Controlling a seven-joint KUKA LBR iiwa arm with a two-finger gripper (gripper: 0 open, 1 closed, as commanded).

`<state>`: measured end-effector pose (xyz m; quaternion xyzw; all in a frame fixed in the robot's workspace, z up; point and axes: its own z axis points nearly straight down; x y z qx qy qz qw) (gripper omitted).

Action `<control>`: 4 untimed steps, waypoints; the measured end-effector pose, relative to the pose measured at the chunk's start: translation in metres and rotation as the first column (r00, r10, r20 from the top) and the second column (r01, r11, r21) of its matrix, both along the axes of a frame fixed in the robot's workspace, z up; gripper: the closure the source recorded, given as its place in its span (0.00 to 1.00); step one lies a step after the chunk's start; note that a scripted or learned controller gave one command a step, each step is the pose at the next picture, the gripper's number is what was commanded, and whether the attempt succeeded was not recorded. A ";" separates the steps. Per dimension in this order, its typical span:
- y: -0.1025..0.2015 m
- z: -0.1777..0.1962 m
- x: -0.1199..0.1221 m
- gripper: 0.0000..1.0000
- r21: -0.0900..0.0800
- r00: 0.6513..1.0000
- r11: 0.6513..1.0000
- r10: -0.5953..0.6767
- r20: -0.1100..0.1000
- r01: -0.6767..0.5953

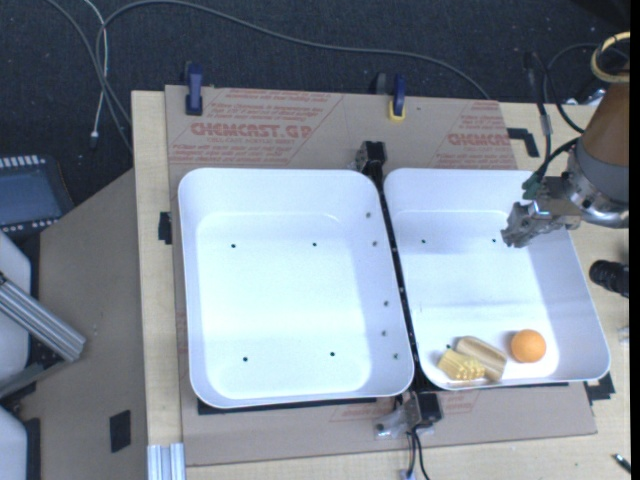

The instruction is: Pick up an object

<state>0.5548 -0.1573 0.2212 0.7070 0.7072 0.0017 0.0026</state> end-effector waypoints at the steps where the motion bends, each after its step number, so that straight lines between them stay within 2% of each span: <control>1: 0.003 0.063 0.000 1.00 0.000 1.000 1.000 0.000 0.000 0.000; 3: 0.110 0.029 0.021 1.00 0.003 1.000 1.000 0.005 -0.007 -0.004; 4: 0.166 0.031 0.026 1.00 0.003 1.000 1.000 0.005 -0.006 -0.004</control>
